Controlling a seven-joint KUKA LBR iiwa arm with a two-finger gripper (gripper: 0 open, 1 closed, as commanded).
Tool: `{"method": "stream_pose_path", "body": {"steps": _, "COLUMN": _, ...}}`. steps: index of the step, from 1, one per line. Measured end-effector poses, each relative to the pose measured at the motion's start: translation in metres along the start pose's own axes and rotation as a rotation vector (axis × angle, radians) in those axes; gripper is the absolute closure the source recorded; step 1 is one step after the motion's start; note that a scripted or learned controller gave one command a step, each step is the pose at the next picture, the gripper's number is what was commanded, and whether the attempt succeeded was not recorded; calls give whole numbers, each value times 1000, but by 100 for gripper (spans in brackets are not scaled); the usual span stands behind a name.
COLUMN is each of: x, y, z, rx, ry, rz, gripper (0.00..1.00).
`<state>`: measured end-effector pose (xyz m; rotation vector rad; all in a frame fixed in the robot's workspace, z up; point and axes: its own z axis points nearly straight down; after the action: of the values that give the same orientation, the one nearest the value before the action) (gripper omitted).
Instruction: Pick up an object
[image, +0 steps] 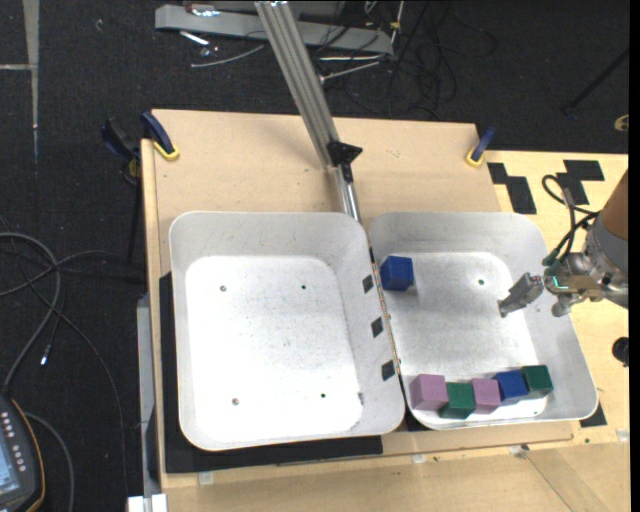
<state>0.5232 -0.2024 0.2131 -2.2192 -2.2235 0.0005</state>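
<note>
Six blocks wait in the right bin (500, 240); the gripper (540, 292), fingers apart and holding nothing, hovers by its right wall, ready to descend

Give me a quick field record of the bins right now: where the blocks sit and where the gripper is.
gripper: over the right side of the right bin, nothing visible between its fingers
right bin: six blocks
lone blue block: near the bin's upper left, apart from the rest
front row, left to right: purple block, green block, second purple block, second blue block, dark green block
left bin: white speckled floor
</note>
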Motion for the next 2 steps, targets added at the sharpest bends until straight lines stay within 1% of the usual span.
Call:
{"method": "stream_pose_path", "body": {"steps": 1, "x": -21, "y": 8, "z": 118, "rx": -3, "ry": 3, "rz": 2, "gripper": 0}}
{"method": "stream_pose_path", "body": {"steps": 2, "x": -21, "y": 47, "z": 117, "rx": -5, "ry": -1, "rz": -3, "gripper": 0}}
